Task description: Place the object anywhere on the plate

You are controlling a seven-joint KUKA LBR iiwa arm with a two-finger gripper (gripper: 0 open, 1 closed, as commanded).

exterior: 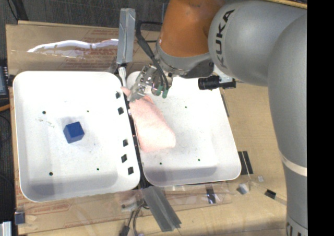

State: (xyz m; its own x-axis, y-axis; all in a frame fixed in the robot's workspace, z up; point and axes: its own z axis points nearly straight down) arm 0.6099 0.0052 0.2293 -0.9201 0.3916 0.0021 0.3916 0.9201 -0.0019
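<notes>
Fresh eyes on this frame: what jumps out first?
The big grey arm with its orange band dominates the upper right, its end effector hanging over the far left corner of the right bin. Below it lies a pale pink plate along that bin's left side. A small blue cube sits alone in the left bin.

Two shallow white plastic bins, the left one (31,125) and the right one (209,125), are marked with small black dots. A small blue cube (73,131) is seen in the left bin. A pale pink oval plate (152,126) is seen in the right bin. The grey arm (261,36) is banded in orange.
</notes>
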